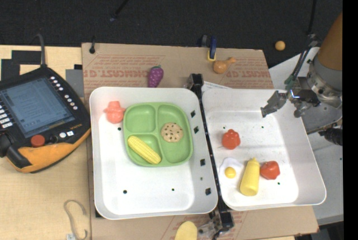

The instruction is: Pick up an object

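In the right bin [291,144] lie a red pepper [231,139], a fried egg [230,169], a yellow mustard bottle [250,176] and a red tomato [270,169]. The left bin [145,194] holds a green divided plate [158,118] with a corn cob [144,149] and a cookie [172,132] on it, and a pink toy [114,112] beside it. My gripper [286,106] hangs over the right bin's far right corner, above and to the right of the pepper. Its fingers are spread open with nothing between them.
On the cardboard behind the bins lie purple grapes [155,75] and an orange gourd [222,65]. An orange ball [279,45] sits farther back. A yellow lemon [186,230] rests at the front edge. A teach pendant [39,116] lies left of the bins.
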`<state>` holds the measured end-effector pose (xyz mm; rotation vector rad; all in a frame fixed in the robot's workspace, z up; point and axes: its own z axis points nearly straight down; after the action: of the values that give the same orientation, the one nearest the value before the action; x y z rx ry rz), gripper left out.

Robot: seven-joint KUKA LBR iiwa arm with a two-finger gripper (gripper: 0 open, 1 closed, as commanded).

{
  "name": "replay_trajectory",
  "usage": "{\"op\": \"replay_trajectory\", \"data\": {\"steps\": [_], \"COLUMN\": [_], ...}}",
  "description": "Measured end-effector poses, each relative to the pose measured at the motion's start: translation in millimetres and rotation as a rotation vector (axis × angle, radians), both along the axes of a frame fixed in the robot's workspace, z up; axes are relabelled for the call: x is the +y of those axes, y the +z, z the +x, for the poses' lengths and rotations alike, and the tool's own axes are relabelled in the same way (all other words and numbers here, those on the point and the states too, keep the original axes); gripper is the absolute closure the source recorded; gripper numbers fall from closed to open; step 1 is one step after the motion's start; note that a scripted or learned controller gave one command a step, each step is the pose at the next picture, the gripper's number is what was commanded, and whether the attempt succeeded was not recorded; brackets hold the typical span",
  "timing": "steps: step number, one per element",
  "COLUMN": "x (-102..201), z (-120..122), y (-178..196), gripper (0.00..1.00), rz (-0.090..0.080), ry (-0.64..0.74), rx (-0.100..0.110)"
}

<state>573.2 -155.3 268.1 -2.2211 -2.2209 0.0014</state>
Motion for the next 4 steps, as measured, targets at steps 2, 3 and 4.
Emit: {"op": "replay_trajectory", "data": {"steps": [2, 3, 4], "x": [-7, -8, -7], "z": [6, -3, -3], "y": [-119, -167, -182], "gripper": [0.00, 0.00, 0.00], "rz": [0.002, 0.002, 0.002], "ry": [0.001, 0.001, -0.002], "rx": [0.006, 0.006, 0.003]}}
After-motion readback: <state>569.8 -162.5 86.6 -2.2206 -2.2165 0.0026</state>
